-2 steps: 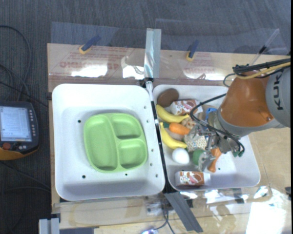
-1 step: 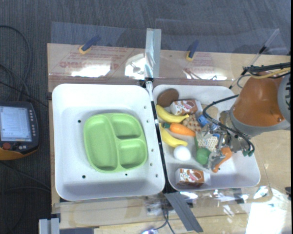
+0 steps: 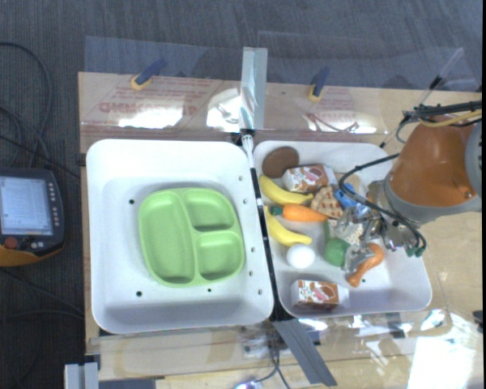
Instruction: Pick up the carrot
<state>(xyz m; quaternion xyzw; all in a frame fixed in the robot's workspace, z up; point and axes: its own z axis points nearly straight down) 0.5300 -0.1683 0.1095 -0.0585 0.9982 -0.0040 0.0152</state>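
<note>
The carrot (image 3: 303, 214), orange with a small green top, lies on its side in the left half of the right bin (image 3: 405, 298), between two bananas. My gripper (image 3: 358, 241) hangs low over the middle of that bin, to the right of the carrot and slightly nearer the front, apart from it. It is among cables and clutter, just above a green item (image 3: 334, 253) and a second orange piece (image 3: 366, 265). The orange wrist band (image 3: 433, 167) rises behind it at the right.
The right bin also holds a brown round item (image 3: 280, 160), a printed packet (image 3: 312, 177), two bananas (image 3: 279, 191) (image 3: 287, 232), a waffle-like piece (image 3: 328, 203), a white egg (image 3: 300, 256) and a small carton (image 3: 316, 294). The left bin (image 3: 113, 185) holds a green divided plate (image 3: 191, 235).
</note>
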